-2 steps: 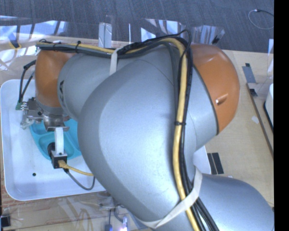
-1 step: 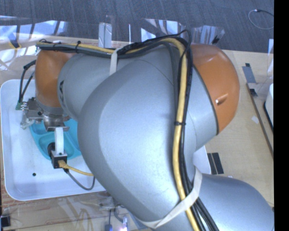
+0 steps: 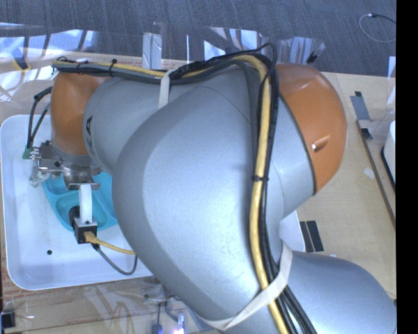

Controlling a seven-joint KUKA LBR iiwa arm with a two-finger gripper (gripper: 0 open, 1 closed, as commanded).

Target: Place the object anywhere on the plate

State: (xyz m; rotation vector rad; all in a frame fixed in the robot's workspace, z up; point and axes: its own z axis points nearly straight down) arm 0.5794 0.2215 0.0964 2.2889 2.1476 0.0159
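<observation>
You are looking down on a big grey arm (image 3: pixel 209 186) that takes up most of the view. It reaches over from the right and comes down into the left bin (image 3: pixel 28 245), the white one on the left side of the surface (image 3: pixel 355 200).

The blue plate (image 3: pixel 61 202) lies in that left bin, near the middle of the part you can see. The arm hides the plate's right side. The gripper (image 3: pixel 52 171) is right at the plate's upper left edge, just under the orange band (image 3: pixel 66 113) on the wrist. From up here you cannot tell if the gripper is spread apart or pressed together, or if it has anything in it. The arm covers so much that you cannot tell where the object is.

A tiny dark speck (image 3: pixel 49 252) sits on the white floor of the bin, below the plate and apart from it.

The arm is in the way of nearly all of the right bin (image 3: pixel 290 227); a small white corner peeks out. Just beside that corner a piece of black tape (image 3: pixel 311 236) is stuck on the wood. Some shiny clear plastic (image 3: pixel 153 47) stands at the back, and past it is grey carpet (image 3: pixel 195 5).
</observation>
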